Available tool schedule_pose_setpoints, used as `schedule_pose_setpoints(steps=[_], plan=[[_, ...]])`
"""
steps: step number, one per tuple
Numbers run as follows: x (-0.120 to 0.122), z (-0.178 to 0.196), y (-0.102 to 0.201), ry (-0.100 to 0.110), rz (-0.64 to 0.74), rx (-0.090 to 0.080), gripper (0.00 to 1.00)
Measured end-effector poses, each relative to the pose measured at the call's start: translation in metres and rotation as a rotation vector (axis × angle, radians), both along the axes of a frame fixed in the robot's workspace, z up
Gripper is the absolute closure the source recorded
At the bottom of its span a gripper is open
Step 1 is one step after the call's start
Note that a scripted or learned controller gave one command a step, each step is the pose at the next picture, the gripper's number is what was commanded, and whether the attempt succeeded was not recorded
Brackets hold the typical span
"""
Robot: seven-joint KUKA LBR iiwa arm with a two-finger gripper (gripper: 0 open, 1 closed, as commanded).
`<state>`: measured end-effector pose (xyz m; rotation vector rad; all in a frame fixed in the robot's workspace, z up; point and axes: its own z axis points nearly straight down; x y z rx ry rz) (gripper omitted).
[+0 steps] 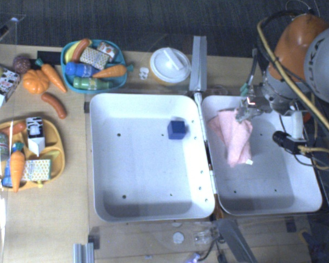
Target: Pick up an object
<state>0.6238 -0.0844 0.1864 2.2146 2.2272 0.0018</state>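
A pink cloth [232,137] lies crumpled in the right bin [274,196], stretching from the bin's upper left toward its middle. My gripper [245,115] stands over the cloth's upper right corner, shut on a bunched fold of it that rises to the fingertips. The rest of the cloth trails down and left onto the bin floor. A small blue cube [177,129] sits alone in the left bin [137,190], near its upper right.
A white lidded bowl [170,66] stands behind the bins. A blue bowl of toy food [94,66] and a yellow plate of toys [24,153] sit on the bench to the left. Cables [296,141] hang over the right bin's right side.
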Motion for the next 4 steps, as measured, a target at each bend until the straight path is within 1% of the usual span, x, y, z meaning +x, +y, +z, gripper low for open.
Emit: schedule_pose_setpoints(steps=[1, 2, 3, 4], plan=[[-0.001, -0.056, -0.042, -0.001, 0.136, -0.001, 0.0], [-0.026, -0.094, -0.056, -0.018, 0.237, -0.005, 0.0], [-0.016, -0.093, -0.015, -0.019, 0.354, -0.007, 0.0], [0.021, -0.094, -0.016, -0.015, 0.241, -0.004, 0.0]])
